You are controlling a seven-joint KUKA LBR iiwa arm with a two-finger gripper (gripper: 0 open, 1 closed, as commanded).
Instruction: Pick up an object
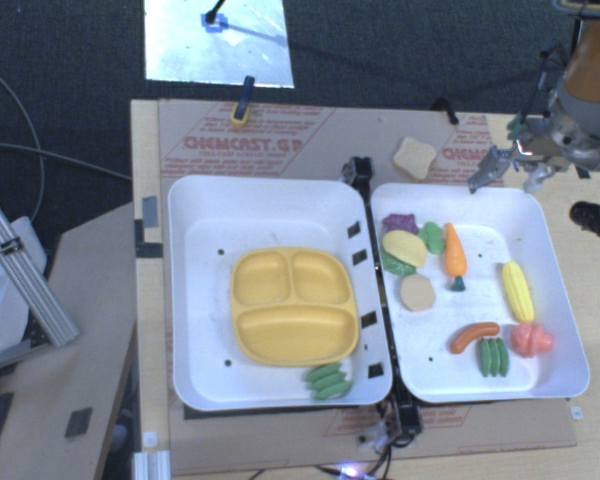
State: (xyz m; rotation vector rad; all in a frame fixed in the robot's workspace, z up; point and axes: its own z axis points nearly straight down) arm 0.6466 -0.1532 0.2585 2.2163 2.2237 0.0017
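My gripper (510,171) hangs above the far right corner of the right bin (555,268). Its fingers are spread open and hold nothing. In that bin lie purple grapes (400,224), a yellow-green piece (404,249), a green piece (433,236), a carrot (455,252), a tan round piece (417,292), a corn cob (517,290), a sausage (475,336), green beans (493,356) and a pink fruit (531,340). All of these sit well below and to the left of the gripper.
The left bin (200,268) holds a yellow divided plate (293,303) and a green pod (328,379). A bread slice (415,158) lies on the cardboard behind the bins. A metal sheet (217,28) is at the far back.
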